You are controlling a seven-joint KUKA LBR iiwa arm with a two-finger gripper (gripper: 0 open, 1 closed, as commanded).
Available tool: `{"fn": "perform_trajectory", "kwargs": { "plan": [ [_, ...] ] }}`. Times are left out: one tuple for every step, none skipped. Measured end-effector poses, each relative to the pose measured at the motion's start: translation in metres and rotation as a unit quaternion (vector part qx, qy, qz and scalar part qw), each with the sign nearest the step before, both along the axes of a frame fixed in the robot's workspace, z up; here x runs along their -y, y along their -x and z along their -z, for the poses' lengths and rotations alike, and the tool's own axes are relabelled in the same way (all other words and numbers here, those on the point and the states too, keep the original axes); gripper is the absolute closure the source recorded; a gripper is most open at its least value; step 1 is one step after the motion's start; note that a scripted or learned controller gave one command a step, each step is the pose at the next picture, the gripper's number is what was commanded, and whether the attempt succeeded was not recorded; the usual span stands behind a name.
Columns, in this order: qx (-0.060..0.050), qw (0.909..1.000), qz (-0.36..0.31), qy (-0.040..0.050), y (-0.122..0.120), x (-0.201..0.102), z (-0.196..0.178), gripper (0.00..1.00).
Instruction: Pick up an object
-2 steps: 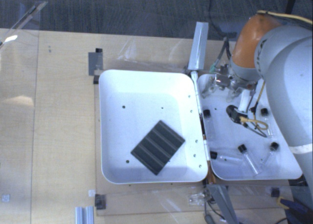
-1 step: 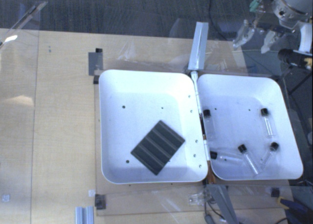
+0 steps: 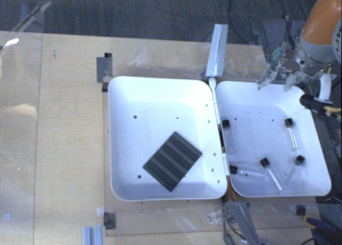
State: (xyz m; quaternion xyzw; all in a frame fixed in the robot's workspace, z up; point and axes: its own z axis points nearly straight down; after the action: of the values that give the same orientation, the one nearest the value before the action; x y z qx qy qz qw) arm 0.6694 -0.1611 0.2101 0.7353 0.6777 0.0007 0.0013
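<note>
A dark grey ribbed rectangular pad (image 3: 172,161) lies at a slant in the left bin (image 3: 123,131), toward its front. Several clear vials with black caps lie in the right bin (image 3: 256,105): one (image 3: 226,131) by the left wall, one (image 3: 292,132) at the right, and others (image 3: 270,171) near the front. My gripper (image 3: 278,79) hangs over the right bin's back edge, under the orange band, well above the vials. Its two fingers stand spread apart with nothing between them.
A metal bar (image 3: 216,51) sticks up behind the divide between the two bins. Cables and dark gear (image 3: 320,102) crowd the right side past the right bin. Bare wooden bench (image 3: 53,131) stretches to the left.
</note>
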Motion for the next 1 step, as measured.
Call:
{"fn": "perform_trajectory", "kwargs": {
  "plan": [
    [0.001, 1.0, 0.0, 0.0001, -0.0003, -0.0001, -0.0009, 0.0]
  ]
}}
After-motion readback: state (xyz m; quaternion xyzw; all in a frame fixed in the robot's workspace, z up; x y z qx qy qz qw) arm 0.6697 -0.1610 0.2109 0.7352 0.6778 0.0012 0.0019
